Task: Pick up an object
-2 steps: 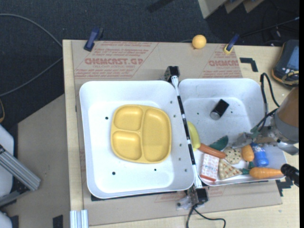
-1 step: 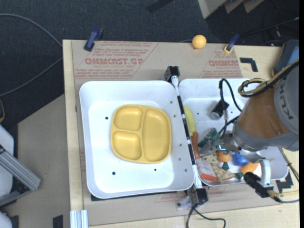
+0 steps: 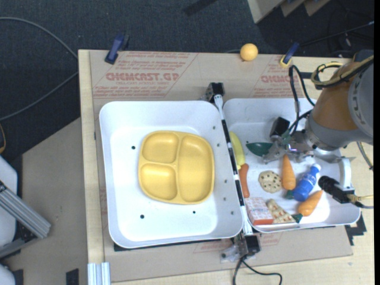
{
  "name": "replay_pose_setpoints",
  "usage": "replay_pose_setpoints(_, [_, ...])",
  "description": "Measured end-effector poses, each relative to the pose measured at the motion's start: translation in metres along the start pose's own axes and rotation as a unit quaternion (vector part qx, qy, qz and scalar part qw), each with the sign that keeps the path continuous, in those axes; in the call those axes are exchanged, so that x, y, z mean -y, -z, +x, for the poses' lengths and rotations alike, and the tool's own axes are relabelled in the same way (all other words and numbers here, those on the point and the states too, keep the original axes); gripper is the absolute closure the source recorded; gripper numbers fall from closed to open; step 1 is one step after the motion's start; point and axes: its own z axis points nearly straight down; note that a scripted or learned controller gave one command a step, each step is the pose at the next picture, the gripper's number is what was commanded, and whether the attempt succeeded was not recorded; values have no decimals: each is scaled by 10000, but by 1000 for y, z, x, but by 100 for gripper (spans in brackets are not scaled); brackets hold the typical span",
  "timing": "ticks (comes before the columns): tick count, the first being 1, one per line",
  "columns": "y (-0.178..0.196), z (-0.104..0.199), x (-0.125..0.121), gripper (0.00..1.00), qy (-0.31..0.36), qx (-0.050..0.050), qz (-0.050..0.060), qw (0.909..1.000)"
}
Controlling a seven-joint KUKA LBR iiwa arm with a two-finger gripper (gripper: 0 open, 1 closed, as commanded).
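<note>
Two white bins side by side on the table [image 3: 89, 159]. In the left bin [image 3: 119, 218]: a yellow divided plate [image 3: 176, 166], lying flat near the middle. In the right bin [image 3: 344, 215]: a cluster of small toy foods. Taking the cookie [image 3: 270, 181] as landmark: just to its right, an upright carrot [image 3: 288, 172]; further right, a blue bottle [image 3: 306, 183], tilted, touching that carrot; below and right, a second carrot [image 3: 310, 202] lying aslant beside the bottle; directly below, a flat cracker-like piece [image 3: 280, 211] and a red-and-white packet [image 3: 257, 209]; to its left, a thin orange-red stick [image 3: 244, 180] along the bin's left wall; above that stick, a yellow banana [image 3: 237, 148]; above the cookie, a dark green piece [image 3: 259, 148]. Claw [image 3: 284, 150] low in the right bin, above and slightly right of the cookie, right by the green piece and the top of the upright carrot. Cannot tell the claw's state; nothing seen held. Beyond the bins, an orange ball [image 3: 249, 51] on the table's far edge.
</note>
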Motion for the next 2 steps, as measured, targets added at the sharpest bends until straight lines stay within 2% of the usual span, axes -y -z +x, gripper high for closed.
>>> replay_pose_setpoints(1, [10,0,0,100,5,3,-6,10000])
replay_pose_setpoints(2, [101,70,-28,100,10,-10,-7,10000])
